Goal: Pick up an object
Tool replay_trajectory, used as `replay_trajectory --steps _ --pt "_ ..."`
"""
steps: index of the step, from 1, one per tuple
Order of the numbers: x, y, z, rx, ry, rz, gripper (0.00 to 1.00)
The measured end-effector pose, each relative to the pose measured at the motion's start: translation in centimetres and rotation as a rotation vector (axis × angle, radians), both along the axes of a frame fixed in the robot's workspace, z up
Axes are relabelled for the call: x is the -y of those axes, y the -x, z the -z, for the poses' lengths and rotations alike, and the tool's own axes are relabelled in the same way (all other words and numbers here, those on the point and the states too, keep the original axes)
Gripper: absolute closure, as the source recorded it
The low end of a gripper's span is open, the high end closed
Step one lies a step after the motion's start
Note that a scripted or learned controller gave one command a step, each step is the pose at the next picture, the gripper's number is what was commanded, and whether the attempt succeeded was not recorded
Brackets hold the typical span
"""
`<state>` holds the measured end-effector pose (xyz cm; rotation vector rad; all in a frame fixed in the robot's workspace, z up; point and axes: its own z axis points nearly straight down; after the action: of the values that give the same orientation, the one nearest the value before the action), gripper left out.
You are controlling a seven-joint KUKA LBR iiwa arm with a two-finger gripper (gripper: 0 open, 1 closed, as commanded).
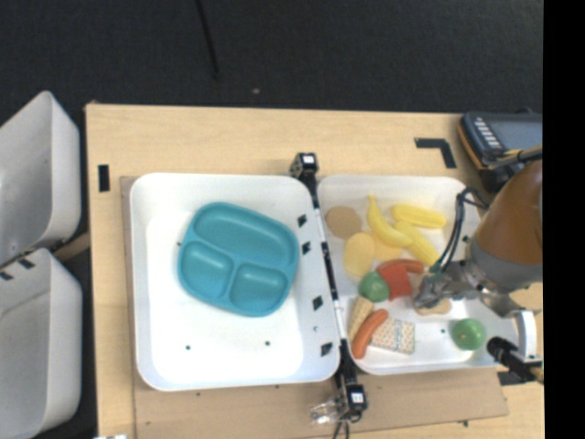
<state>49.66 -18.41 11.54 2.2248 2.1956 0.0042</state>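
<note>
Even overhead light, soft blur, faint shadows, dark surroundings

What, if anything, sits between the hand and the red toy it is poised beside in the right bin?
Nothing visible does. The hand is low in the right bin, right next to the red toy, with no other item between them. A green ball crowds the toy's far side.

I saw a sectioned plate [239, 259] in the left bin [146, 337]; toy foods [388, 236] lay clustered in the right bin [439, 188].
</note>
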Motion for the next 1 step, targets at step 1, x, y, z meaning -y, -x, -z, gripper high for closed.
replay_trajectory --steps 1 --pt "1.03 0.37 -5.75 -0.006 -0.006 -0.006 1.0"
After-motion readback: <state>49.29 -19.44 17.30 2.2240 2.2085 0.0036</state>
